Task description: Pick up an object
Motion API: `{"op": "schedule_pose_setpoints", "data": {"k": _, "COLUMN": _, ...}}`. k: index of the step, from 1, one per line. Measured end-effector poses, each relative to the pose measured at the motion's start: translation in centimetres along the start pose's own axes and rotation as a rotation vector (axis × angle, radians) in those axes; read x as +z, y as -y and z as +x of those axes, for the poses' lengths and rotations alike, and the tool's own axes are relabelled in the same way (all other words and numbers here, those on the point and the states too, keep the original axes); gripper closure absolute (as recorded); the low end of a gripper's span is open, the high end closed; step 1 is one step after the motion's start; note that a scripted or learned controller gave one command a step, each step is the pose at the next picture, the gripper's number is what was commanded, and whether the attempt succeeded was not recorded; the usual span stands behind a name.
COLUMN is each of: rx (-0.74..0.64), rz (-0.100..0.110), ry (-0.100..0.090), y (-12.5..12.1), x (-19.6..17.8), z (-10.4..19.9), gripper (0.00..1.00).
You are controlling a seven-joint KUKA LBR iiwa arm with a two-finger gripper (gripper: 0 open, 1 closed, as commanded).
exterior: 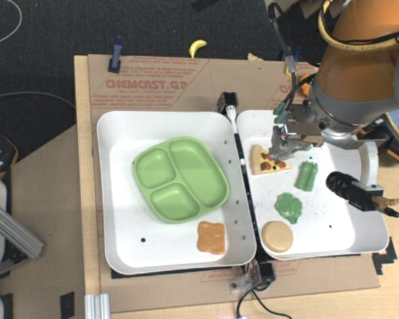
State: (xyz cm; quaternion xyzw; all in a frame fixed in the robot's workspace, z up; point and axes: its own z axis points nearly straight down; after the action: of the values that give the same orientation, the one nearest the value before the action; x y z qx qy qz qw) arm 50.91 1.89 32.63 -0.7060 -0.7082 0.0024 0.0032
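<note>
I see my gripper (277, 157) down over the pizza slice (268, 163) in the right bin (366, 234) — green divided plate (180, 178) in the left one.

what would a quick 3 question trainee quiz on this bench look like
1. True or false: the green divided plate lies in the left bin.
2. Which item is the gripper over? A) pizza slice toy B) round tan bun C) orange waffle piece
3. Fill in: the green leafy toy and the green pickle-like toy both lie in the ____ bin.

Key: 1 true; 2 A; 3 right
</note>
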Motion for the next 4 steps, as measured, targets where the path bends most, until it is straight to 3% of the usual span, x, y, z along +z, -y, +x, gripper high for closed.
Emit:
{"op": "schedule_pose_setpoints", "data": {"k": 1, "rx": -0.001, "rz": -0.002, "ry": 0.0, "y": 2.1, "x": 2.7, "z": 4.3, "gripper": 1.0}}
{"op": "schedule_pose_setpoints", "data": {"k": 2, "rx": -0.001, "rz": -0.025, "ry": -0.003, "y": 3.0, "x": -10.9, "z": 5.9, "gripper": 1.0}}
{"op": "schedule_pose_setpoints", "data": {"k": 3, "rx": 0.004, "rz": 0.0, "ry": 0.003, "y": -2.0, "x": 1.1, "z": 7.1, "gripper": 1.0}}
{"op": "schedule_pose_setpoints", "data": {"k": 4, "rx": -0.005, "rz": 0.002, "ry": 0.001, "y": 3.3, "x": 6.0, "z": 14.8, "gripper": 1.0}}
